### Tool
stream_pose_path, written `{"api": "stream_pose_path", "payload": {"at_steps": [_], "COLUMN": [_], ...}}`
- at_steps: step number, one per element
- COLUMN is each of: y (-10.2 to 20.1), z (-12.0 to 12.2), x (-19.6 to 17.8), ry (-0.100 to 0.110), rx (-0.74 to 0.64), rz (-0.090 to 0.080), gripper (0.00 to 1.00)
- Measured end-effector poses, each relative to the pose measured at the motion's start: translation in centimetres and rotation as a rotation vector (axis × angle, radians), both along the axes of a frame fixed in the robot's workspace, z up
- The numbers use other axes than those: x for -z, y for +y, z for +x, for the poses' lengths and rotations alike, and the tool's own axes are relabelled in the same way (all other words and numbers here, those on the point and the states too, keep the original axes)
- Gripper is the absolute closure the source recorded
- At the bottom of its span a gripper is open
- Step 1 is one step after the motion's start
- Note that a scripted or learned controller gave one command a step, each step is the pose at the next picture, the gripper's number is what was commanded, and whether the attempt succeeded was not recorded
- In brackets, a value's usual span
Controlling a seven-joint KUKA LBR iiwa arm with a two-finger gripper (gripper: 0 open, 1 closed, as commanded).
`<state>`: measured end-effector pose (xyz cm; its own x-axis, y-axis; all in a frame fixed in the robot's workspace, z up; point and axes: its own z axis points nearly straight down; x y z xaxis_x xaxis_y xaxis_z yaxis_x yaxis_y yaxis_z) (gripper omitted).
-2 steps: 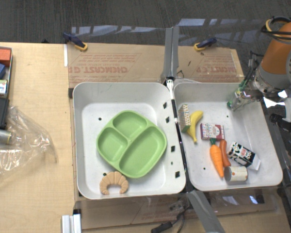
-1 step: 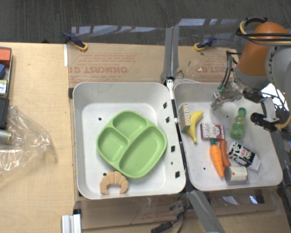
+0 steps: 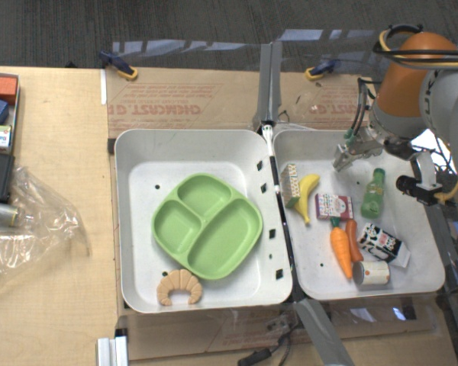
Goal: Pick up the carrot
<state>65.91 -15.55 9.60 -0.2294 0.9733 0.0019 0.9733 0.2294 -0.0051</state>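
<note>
The orange carrot (image 3: 341, 252) lies lengthwise in the right bin (image 3: 320, 280), near its front, with its green top pointing away from me. A red vegetable (image 3: 353, 237) lies against its right side. My gripper (image 3: 353, 154) hangs over the far part of the right bin, well behind the carrot and apart from it. Nothing shows in its grasp. The grey arm with its orange band (image 3: 411, 78) reaches in from the upper right.
Around the carrot lie a banana (image 3: 308, 194), a pink box (image 3: 333, 205), a green bottle (image 3: 374, 193), a black-and-white carton (image 3: 382, 244) and a can (image 3: 372, 273). The left bin (image 3: 133, 204) holds a green divided plate (image 3: 208, 226) and a croissant (image 3: 179, 287).
</note>
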Motion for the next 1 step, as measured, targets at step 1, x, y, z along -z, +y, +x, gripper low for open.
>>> {"api": "stream_pose_path", "payload": {"at_steps": [1], "y": [-0.07], "z": [0.01], "x": [-0.62], "ry": [0.002], "rx": [0.002], "rz": [0.000], "gripper": [1.00]}}
